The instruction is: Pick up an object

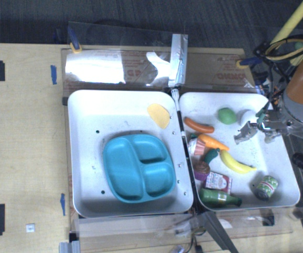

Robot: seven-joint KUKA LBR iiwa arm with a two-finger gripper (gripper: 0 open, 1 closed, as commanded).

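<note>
A: Where is the end effector?

B: Over the right shallow white plastic bin, near its far right side, just right of the round green ball. Nothing sits between its fingers; whether they are spread or closed I cannot tell.

A: What is there to pick?

B: The curved yellow toy banana lies just below it, with the orange toy carrot, the red sausage and a dark green bottle nearby. The blue divided plastic tray is in the left white bin.

A: The risk?

B: The things crowd together. A descent slightly off could nudge the ball rolling, or pinch two items and slip off both.
</note>
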